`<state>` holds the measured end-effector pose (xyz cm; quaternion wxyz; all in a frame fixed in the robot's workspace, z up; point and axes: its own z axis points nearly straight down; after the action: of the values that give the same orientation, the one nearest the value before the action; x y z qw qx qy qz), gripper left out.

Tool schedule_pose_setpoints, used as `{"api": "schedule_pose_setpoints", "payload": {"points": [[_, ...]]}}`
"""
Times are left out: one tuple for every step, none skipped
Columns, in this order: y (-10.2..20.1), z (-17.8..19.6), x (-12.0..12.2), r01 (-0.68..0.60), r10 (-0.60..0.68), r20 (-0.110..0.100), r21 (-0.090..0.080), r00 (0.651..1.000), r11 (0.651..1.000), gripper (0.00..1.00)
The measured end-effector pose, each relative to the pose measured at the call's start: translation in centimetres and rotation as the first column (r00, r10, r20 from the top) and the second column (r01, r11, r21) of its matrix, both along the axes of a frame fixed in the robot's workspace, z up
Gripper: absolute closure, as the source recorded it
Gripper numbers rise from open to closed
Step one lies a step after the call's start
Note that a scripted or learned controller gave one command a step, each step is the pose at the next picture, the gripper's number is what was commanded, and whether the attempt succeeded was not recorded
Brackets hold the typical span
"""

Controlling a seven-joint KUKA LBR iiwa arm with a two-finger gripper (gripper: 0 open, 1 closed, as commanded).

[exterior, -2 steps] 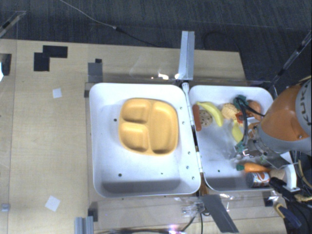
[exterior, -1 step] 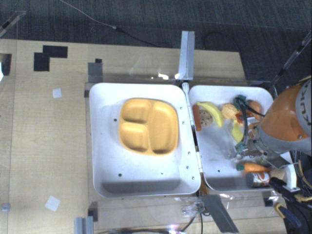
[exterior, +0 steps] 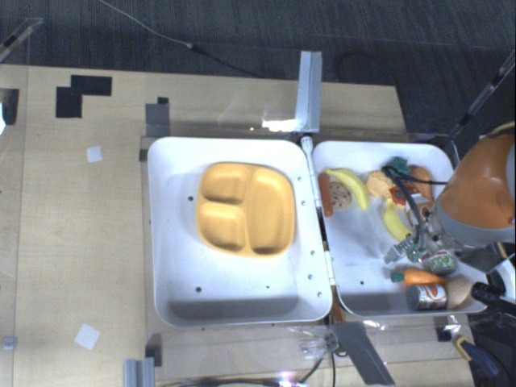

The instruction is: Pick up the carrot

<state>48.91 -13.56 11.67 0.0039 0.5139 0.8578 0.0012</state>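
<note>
Toward the front right corner of the right bin (exterior: 355, 293) lies the carrot (exterior: 421, 277), orange with a green stub at its left end, stretched roughly left to right on the white floor. Just behind it sits a small greenish-white piece (exterior: 441, 261), and just in front of it a can (exterior: 430, 297) with an orange label lies near the bin's front wall, with a tan rounded thing (exterior: 459, 293) touching the can's right side. The gripper (exterior: 409, 248) hangs low just behind and slightly left of the carrot, close to it but with nothing visibly between its fingers; whether they are spread or pressed together cannot be told from this slant. The arm's orange band (exterior: 482, 188) and grey wrist loom over the bin's right side, covering part of it. Farther back in the same bin lie a banana (exterior: 348, 182), a red strip (exterior: 325, 193) along the left wall, a brownish round piece (exterior: 339, 195), a yellow piece (exterior: 394, 221) and a cluster of orange and dark green things (exterior: 403, 174). Across the divider, the left bin (exterior: 173, 240) holds a yellow tray (exterior: 246, 208) with three compartments.
</note>
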Motion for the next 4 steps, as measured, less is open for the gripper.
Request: {"api": "schedule_pose_setpoints", "payload": {"points": [[4.5,-0.8,0.0,0.301,-0.301,-0.003,0.004,0.954,0.954,0.0],[3.7,7.6,12.2,0.384,-0.384,0.004,0.005,0.923,0.923,0.0],[5.1,-0.7,7.3,0.577,-0.577,-0.009,0.002,0.817,0.817,0.0],[0.9,-2.6,2.1,0.681,-0.681,0.005,0.012,0.732,0.732,0.0]]}}
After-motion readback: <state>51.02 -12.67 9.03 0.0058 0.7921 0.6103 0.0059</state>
